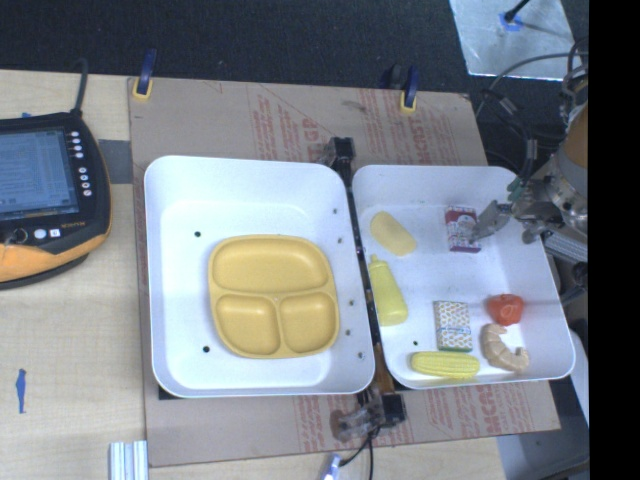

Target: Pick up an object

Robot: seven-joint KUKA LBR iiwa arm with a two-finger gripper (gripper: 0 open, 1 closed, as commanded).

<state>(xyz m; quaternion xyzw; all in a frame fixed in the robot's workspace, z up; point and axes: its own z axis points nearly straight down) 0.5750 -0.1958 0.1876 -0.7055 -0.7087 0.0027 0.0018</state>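
No text can be read with certainty. The cardboard sheet point(300, 128) carries repeated red lettering, too blurred to decipher. The small red-and-white packet point(461, 229), just beside the jaws, bears illegible print. The pendant screen point(38, 173) shows lines too small to read.

The arm point(566, 183) is cut off at the right side, so little beyond its wrist is seen. The print on the small red and white packet point(461, 229) is too blurred to be read. The tablet point(42, 193) on the counter point(60, 368) is cropped by the left edge.
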